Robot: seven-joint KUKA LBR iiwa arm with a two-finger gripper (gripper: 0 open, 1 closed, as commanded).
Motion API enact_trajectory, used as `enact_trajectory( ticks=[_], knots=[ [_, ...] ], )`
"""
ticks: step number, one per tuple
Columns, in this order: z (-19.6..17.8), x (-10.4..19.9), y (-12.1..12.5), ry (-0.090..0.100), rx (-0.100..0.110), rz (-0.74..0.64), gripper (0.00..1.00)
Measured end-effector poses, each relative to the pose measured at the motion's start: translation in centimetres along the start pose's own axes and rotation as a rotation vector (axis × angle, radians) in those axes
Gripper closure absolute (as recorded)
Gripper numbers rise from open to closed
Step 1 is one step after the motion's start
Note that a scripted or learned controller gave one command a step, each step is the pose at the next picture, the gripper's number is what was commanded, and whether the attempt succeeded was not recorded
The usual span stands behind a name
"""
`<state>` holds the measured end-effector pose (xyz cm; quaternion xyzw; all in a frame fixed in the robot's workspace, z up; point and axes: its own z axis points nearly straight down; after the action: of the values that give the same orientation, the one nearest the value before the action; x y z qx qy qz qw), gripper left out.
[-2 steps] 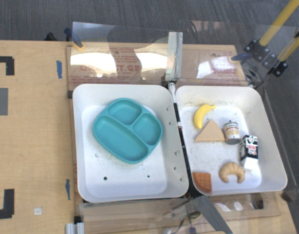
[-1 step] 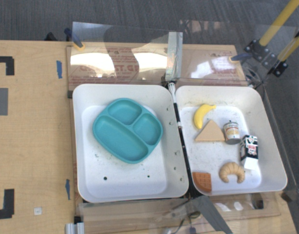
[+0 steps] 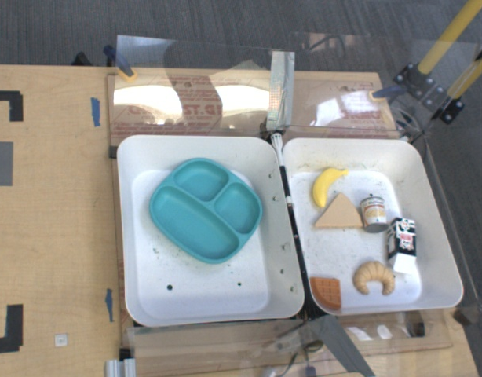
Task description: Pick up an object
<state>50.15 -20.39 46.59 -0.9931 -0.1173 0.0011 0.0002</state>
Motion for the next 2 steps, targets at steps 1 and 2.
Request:
enact_trajectory(
  ticks=[1,2],
  knots=[
    [-1.9,-1.9,1.6,0.003,-0.002,0.034,1.00],
    [-1.8,3.2,2.7,0.001,-0.002,-0.419,1.00]
  ],
)
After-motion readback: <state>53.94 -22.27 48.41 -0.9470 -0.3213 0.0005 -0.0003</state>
